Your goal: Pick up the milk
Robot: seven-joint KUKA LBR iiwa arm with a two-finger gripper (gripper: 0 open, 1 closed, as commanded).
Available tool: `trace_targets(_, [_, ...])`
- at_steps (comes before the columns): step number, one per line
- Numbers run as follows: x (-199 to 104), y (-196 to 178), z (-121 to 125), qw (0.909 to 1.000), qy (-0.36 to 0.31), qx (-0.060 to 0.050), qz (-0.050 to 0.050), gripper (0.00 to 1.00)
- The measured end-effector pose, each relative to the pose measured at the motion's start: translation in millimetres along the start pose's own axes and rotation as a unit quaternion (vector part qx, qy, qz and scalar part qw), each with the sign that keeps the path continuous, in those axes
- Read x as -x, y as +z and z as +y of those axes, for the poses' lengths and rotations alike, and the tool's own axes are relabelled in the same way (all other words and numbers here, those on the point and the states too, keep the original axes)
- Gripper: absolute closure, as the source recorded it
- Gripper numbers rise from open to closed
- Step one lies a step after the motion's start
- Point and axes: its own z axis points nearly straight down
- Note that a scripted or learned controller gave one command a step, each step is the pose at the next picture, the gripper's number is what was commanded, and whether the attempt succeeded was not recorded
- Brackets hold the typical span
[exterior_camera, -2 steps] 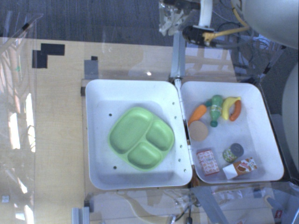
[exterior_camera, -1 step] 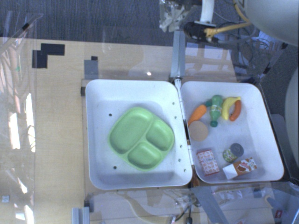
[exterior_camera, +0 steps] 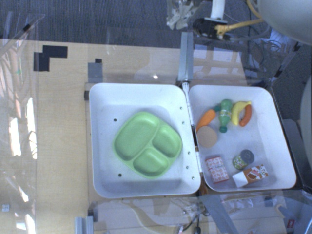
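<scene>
Camera view: arm (exterior_camera: 287, 6) raised at top right, above the bins (exterior_camera: 273, 106).

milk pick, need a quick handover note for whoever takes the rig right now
Tool: at the top of the view, beyond the bins, away from the food; nothing seen in it.
Milk carton: lying on its side in the right bin, near corner, next to a small can.
Left bin: holds a green divided plate.
Done: nothing, milk untouched.
Left: reach in, grasp the carton, lift it.
</scene>
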Motion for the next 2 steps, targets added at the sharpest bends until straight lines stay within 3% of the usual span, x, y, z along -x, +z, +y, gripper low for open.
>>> trace_targets(2, [-5, -24, 0, 1.0000, -0.007, 0.006, 0.001, 1.00])
